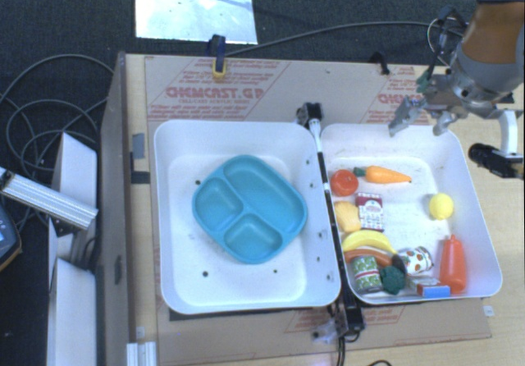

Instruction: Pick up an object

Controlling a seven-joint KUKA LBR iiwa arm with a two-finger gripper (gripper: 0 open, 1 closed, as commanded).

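Above right bin point(484, 274), jaws apart, empty

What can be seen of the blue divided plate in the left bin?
The blue divided plastic plate is a rounded rectangle, pale turquoise, with three recessed compartments split by raised ridges. It looks smooth and holds nothing. It lies flat, right side up, turned at a slant to the walls of the left white bin, about at the middle of the floor. It touches the bin floor alone.
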